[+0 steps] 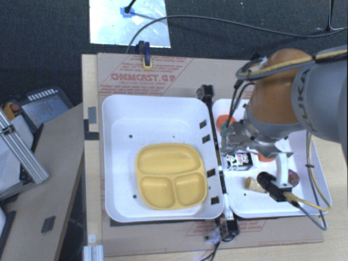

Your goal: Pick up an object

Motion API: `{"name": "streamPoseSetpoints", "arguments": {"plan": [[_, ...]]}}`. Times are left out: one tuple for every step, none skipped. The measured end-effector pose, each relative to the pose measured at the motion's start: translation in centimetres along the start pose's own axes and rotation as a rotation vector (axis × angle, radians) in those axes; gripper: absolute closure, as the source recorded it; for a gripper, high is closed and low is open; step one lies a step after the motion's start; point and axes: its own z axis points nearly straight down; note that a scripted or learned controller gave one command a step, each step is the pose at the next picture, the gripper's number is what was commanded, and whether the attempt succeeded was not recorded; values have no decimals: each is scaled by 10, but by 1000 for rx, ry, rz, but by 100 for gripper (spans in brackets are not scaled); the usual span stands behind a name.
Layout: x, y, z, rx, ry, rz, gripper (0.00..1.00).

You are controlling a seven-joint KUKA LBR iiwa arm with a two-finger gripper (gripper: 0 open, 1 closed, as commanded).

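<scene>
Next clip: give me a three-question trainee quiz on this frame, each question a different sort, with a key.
1. True or false: the yellow tray lies in the right bin.
2. Multiple choice: the arm hangs over A) the left bin, B) the right bin, C) the cardboard behind the bins.
3. Fill in: the tray has ___ compartments.

Key
1. False; it lies in the left bin.
2. B; the arm reaches over the right bin, above several small items.
3. Three: one long one at the far side, two smaller ones at the near side.
</scene>
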Motion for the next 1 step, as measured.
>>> {"name": "streamPoseSetpoints", "arguments": {"plan": [[58, 12, -2, -1, 1, -1, 100]]}}
